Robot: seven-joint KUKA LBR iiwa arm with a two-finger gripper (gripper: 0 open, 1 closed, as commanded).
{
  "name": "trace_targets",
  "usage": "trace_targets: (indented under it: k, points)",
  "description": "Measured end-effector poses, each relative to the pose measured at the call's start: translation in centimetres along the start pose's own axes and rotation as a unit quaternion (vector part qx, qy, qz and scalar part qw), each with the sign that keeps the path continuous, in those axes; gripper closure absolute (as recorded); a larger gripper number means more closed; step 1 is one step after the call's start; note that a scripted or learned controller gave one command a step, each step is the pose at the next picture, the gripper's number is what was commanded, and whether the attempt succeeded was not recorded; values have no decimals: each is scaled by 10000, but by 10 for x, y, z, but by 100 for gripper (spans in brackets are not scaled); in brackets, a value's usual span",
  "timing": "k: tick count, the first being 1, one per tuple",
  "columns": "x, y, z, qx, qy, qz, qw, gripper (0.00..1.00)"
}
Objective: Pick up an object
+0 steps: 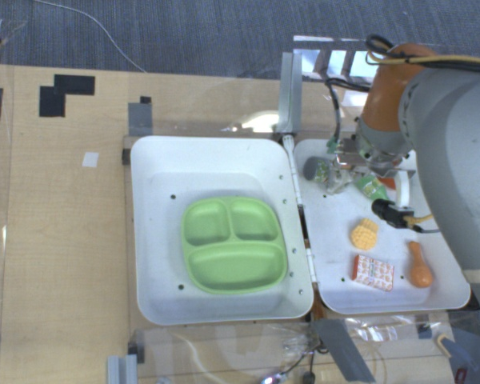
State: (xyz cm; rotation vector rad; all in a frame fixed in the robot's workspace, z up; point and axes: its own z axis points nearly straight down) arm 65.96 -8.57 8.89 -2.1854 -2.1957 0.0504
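The right bin (336, 286) holds several small items. A yellow waffle-like piece (365, 234) lies near its middle. Toward the front are a red-and-white packet (373, 272) and an orange carrot-shaped toy (419, 266). At the back sit a green item (371, 186), a thin red piece (401, 189) and a grey roundish object (313, 167). My gripper (334, 174) is low over the bin's back left part, just right of the grey object and left of the green item. Nothing is visibly held.
The left bin (156, 214) carries a green divided plate (234, 244). A raised ridge (300, 214) separates the two bins. The arm's bulk (456, 158) covers the right bin's right side. Black marks (64, 94) lie on the wooden bench at the far left.
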Motion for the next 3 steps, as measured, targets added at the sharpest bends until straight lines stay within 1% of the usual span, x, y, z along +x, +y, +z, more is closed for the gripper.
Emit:
trace_targets:
  k: [1,2,3]
  points:
    - [-79,-19,0,-318,-60,-2,9995,100]
    - [-69,-67,1,-334,-52,1,9994,100]
    - [-71,-67,1,-346,-64,9,9994,0]
